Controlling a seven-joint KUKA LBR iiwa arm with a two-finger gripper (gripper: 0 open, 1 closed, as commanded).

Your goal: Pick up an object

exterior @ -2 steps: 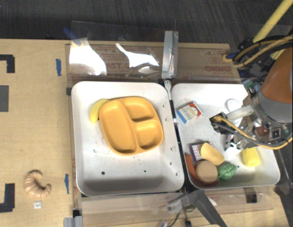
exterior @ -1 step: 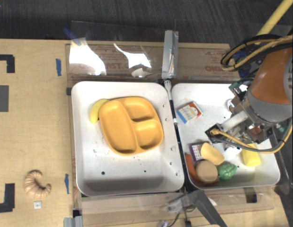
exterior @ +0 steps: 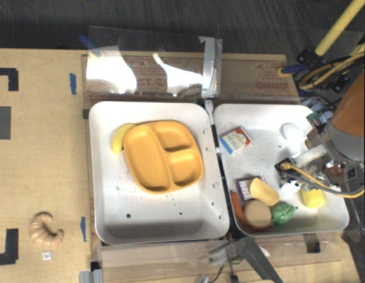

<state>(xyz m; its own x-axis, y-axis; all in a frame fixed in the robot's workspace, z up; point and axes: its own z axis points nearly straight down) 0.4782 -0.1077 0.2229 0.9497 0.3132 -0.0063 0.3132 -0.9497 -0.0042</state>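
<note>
Yellow lump point(exterior: 313, 198) sits near the front right corner of the right bin point(exterior: 270, 119), just beside the gripper point(exterior: 315, 178). You can't tell if that gripper is spread or closed, since the wrist covers it. Same bin has a green thing point(exterior: 282, 213), a brown ball point(exterior: 257, 213), a yellow wedge point(exterior: 263, 191), a small box point(exterior: 236, 140) and a blurry white blob point(exterior: 291, 133). The left bin point(exterior: 158, 217) holds an orange divided plate point(exterior: 163, 156), which partly hides a banana point(exterior: 118, 138). A croissant toy point(exterior: 46, 229) is out on the bench point(exterior: 29, 128).
</note>
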